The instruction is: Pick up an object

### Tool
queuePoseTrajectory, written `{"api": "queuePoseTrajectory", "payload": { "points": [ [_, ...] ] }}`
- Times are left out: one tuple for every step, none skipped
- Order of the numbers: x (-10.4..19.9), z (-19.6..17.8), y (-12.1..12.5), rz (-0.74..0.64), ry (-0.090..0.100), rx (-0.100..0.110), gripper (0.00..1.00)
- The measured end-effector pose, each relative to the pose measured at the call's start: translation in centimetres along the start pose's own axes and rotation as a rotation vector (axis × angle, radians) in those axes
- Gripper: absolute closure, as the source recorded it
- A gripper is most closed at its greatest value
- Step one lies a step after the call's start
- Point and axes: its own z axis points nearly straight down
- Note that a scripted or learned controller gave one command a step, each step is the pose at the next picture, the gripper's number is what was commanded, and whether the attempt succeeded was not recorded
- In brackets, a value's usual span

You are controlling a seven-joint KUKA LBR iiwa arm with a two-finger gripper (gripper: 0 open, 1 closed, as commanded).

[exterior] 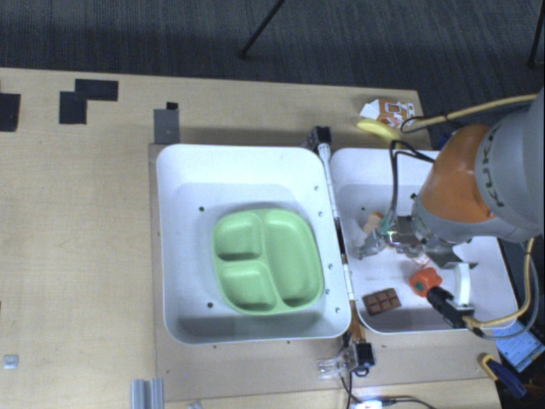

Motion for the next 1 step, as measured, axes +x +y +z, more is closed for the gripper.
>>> {"api": "queuePoseTrajectory", "payload": {
  "points": [
    [0.12, -0.92, 0.09, -0.001, 0.002, -0.001, 1.0]
  ]
}}
